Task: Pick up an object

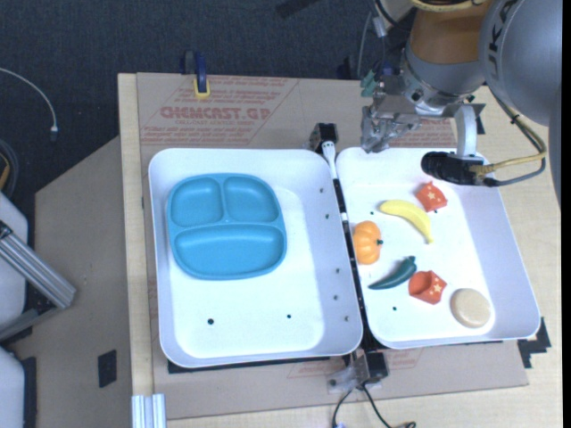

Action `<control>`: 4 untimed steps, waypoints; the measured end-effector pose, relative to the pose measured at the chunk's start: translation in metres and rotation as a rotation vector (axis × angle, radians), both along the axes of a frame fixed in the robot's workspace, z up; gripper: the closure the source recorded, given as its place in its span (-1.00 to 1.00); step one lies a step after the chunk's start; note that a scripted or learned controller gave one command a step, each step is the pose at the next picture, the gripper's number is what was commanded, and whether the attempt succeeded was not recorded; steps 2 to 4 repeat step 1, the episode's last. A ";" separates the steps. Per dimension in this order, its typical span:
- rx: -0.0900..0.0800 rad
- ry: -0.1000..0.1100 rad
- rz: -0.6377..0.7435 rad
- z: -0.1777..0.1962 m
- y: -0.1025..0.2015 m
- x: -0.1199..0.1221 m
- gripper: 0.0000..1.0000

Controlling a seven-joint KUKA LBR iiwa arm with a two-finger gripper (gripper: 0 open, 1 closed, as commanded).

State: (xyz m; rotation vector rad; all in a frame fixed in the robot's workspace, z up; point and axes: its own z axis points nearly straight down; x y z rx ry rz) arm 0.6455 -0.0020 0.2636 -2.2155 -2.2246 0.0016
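Claw (385, 136): hanging over the far edge of the right bin, up near its back left corner. Fingers point down but honestly they're a blurry grey clump from this angle, so can't tell if they're apart or together. Nothing visible between them.
Arm (464, 25): comes in from the top right, fat orange band right above the wrist, grey body behind it.
Right bin (508, 248): white, shallow, this is where all the pickable stuff sits.
Banana (409, 216): yellow, lying at a slant around the middle of the right bin, well clear of the claw.
Red pepper piece (432, 196): just up and right of the banana, near the back of the bin.
Orange pumpkin thing (367, 242): snug against the bin's left wall.
Dark green chili (393, 275): below the pumpkin, lying diagonal, its tip just beside the other red piece.
Second red piece (427, 286): front half of the bin, between the chili and the cookie.
Beige round cookie (470, 308): near the front right corner.
Left bin (241, 328): white too, sits touching the right one along the middle seam.
Blue divided plate (227, 226): three compartments, parked in the back half of the left bin.
Table (143, 194): brown board under both bins, red lettering along the back edge.
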 end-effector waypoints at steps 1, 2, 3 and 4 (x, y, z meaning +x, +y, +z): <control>-0.001 0.000 -0.002 -0.010 0.060 -0.009 1.00; -0.001 0.000 -0.002 -0.010 0.060 -0.009 1.00; -0.001 0.000 -0.002 -0.010 0.060 -0.009 1.00; -0.001 0.000 -0.002 -0.010 0.060 -0.009 1.00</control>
